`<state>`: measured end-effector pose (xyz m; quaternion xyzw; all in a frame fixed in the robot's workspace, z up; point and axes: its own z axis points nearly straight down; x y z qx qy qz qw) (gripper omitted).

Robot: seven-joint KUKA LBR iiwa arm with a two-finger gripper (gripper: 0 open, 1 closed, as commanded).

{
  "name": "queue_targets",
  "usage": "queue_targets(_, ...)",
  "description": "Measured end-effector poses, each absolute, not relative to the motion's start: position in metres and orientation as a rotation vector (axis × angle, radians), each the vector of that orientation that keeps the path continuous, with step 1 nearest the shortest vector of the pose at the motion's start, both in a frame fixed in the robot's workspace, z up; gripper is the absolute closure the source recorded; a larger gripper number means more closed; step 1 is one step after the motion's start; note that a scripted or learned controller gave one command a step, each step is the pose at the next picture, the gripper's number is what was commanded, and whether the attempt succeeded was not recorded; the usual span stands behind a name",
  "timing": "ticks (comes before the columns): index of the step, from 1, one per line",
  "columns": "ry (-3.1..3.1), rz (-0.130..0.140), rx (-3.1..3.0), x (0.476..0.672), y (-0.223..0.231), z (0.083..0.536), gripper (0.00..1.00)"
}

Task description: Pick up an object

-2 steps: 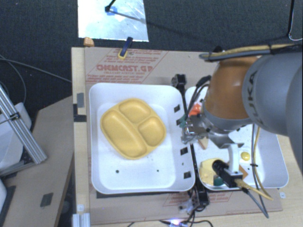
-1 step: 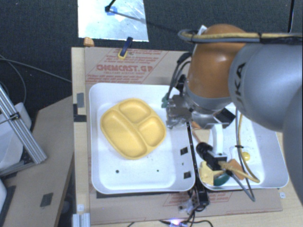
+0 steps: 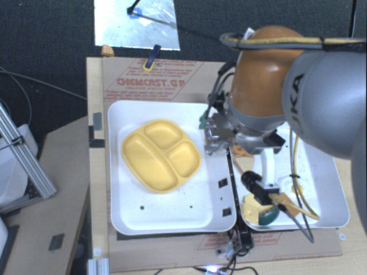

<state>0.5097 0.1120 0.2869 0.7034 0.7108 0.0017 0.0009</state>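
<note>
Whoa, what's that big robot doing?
The grey and orange robot arm is reaching over the right bin, trying to pick something up. It hides most of that bin; a teal thing peeks out at the near edge. A yellow divided plate lies in the left bin. I can't tell whether the arm holds anything yet.

The yellow plate looked like smooth, glossy plastic. The white bins were smooth plastic too. Under them lay matt brown cardboard. At eleven o'clock a metal sheet shone. The arm had a glossy shell.
</note>
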Motion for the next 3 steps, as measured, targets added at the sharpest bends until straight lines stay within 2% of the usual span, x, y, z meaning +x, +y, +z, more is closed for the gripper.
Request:
queue_targets(1,2.239,0.006,2.2,0.51,0.112,0.297,1.0)
queue_targets(2,2.223,-0.001,2.221,0.486,0.111,0.267,1.0)
queue_targets(3,2.211,0.013,2.22,0.488,0.048,0.349,1.0)
